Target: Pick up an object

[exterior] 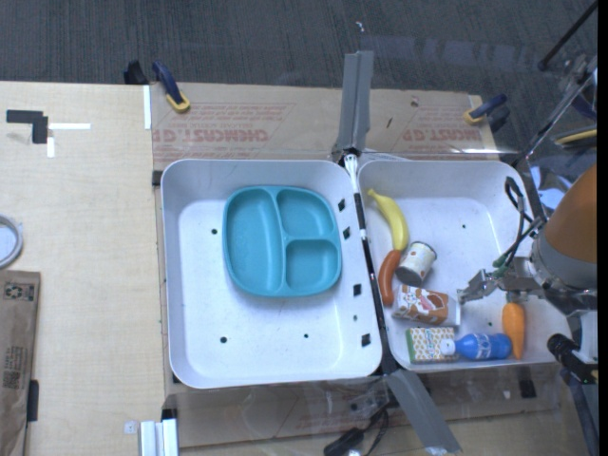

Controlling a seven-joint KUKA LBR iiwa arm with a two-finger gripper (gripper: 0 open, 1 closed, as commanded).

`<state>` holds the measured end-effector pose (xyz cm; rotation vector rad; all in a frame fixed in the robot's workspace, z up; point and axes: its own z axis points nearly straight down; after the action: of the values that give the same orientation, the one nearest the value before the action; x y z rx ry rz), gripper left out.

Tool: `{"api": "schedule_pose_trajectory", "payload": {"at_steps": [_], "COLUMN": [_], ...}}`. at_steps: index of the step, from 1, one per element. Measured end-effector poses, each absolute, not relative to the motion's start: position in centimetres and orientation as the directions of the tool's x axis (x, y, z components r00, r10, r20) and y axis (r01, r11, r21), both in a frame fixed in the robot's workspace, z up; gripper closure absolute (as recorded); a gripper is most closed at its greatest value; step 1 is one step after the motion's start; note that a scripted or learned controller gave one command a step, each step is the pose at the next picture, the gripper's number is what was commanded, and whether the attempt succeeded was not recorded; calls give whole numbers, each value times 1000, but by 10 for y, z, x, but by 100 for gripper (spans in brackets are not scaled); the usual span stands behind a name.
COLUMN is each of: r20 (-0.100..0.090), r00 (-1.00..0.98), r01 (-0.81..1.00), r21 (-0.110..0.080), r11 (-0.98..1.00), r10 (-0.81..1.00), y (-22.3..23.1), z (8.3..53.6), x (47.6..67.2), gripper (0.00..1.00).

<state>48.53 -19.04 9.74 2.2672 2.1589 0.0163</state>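
Wooden tabletop carries two white bins. Nearest in the right bin lie a bottle, carton and carrot. Above them the pincer hovers, holding nothing; its opening is unclear. Farther sits a banana. A blue plate fills the left bin.

Bright even light, soft shadows
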Motion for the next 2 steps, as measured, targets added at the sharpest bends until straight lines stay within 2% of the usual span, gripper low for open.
{"api": "schedule_pose_trajectory", "payload": {"at_steps": [2], "r20": [12], "r00": [-407], "r01": [914], "r21": [3], "r11": [407], "r10": [914], "y": [-207], "z": [94], "x": [479], "gripper": [0]}}
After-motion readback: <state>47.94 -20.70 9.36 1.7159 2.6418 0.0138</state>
